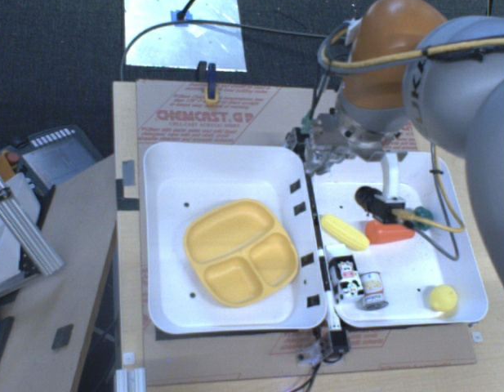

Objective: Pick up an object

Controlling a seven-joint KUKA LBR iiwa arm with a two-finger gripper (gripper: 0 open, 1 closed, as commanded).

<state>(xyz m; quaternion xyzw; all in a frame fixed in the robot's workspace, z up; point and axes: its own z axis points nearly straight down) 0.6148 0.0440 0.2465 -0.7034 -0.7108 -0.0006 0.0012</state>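
Orange carrot [390, 233] lies half-covered in the right bin [407, 280]; the state of the end effector [321, 149] is unclear.

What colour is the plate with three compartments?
Yellow all over. The plate shows best in the camera view, lying in a white bin.

Two bins [202, 178] [415, 272], one yellow tray [239, 251], perhaps five small items [344, 231] [389, 233] [344, 274] [371, 288] [442, 298].

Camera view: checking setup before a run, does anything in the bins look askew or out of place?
Mildly: the yellow divided tray sits turned at an angle to the walls of the left bin. Nothing looks spilled or broken.
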